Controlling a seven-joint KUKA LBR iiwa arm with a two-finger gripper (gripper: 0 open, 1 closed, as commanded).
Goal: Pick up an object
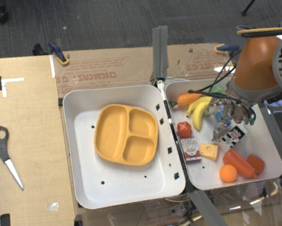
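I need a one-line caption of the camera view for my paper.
KUKA arm's gripper hovers over toy food in the right bin; a yellow divided plate lies in the left bin.

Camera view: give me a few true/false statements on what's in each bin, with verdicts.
1. The yellow divided plate lies in the left bin. True.
2. The banana is in the left bin. False: it lies in the right bin, beside the carrot.
3. The orange ball sits near the right bin's front edge. True.
4. The cheese wedge rests on the yellow plate. False: it is in the right bin, by the small red-and-white box.
5. The scissors lie inside a bin. False: they lie on the bench, left of both bins.
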